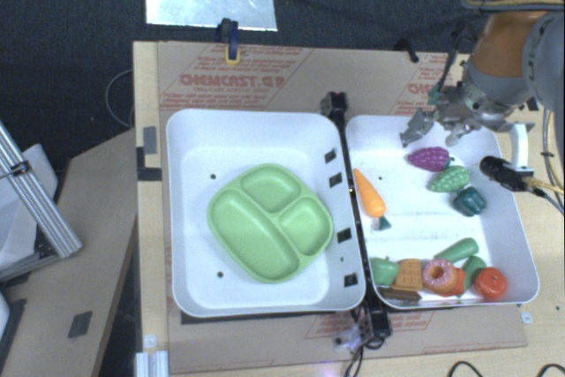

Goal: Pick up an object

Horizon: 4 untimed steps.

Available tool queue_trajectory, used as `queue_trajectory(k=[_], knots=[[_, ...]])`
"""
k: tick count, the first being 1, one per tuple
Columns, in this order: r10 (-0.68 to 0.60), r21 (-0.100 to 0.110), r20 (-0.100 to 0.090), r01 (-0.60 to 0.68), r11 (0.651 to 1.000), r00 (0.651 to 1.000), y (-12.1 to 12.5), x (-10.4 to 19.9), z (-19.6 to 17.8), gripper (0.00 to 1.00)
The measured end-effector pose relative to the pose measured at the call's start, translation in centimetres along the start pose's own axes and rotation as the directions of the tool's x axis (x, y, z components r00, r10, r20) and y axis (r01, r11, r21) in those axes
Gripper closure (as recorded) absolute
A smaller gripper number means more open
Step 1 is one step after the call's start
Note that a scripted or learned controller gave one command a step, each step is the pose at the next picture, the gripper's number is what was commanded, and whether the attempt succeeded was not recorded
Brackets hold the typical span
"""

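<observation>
Hovering over the right bin's far edge, the pincer has metal fingers spread apart, nothing between them. Just below lies a bumpy purple grape bunch, long axis across the bin. Smooth green divided plate sits mid left bin.

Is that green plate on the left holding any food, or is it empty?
Empty. The green plate lies flat in the left bin, its three compartments bare. All the toy food, like the carrot, lies in the right bin.
</observation>
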State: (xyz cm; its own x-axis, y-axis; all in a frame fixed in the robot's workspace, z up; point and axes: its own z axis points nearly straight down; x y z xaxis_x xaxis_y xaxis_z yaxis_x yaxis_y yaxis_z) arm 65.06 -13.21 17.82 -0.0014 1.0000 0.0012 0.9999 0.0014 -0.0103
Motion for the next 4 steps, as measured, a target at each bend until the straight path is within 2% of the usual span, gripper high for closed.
queue_trajectory(k=[1,3,4], knots=[[-0.002,-0.012,0.002,0.002,1.0,1.0,0.3,0.0,-0.7,0.0],[0.0,-0.008,0.001,0.0,1.0,1.0,-0.3,-0.4,9.0,0.0],[-0.001,-0.015,0.002,0.001,1.0,1.0,-0.1,-0.4,7.6,1.0]])
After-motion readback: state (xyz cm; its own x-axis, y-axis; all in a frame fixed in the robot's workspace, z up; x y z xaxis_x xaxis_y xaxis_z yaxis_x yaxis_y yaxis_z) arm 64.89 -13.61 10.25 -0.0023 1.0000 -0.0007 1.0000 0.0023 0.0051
